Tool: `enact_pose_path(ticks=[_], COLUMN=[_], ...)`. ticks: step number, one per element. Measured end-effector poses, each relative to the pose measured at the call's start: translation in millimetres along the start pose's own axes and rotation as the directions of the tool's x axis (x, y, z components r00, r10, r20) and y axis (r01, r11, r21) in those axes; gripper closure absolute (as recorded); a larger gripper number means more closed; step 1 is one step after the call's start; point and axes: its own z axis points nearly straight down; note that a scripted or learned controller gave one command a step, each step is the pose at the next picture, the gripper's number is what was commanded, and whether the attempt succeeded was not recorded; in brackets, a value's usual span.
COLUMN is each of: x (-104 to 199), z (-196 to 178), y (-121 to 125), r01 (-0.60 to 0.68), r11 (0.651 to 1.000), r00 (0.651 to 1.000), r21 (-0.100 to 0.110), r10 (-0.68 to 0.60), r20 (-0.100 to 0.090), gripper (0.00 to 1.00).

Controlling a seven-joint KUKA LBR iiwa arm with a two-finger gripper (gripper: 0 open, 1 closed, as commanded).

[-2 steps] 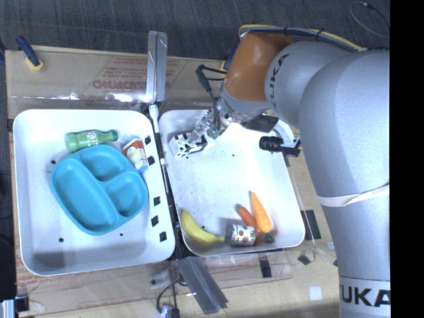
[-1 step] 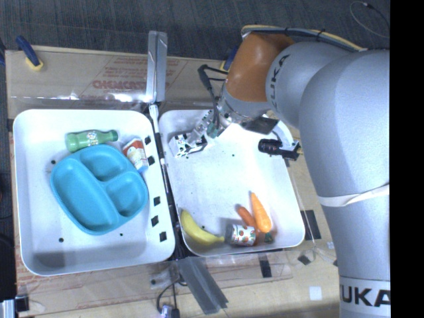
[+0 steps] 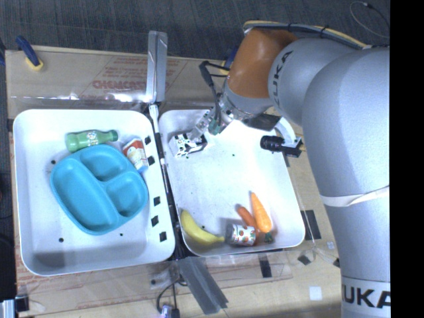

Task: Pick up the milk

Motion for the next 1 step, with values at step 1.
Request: enact_pose_path(ticks=[1], x=[0.0], z=[0.0], y=[0.0], r01=[0.0], r11=[1.0], r00=[1.0], r21=[0.0], r10=[0.0], r20=[0.0], gripper=[0.0])
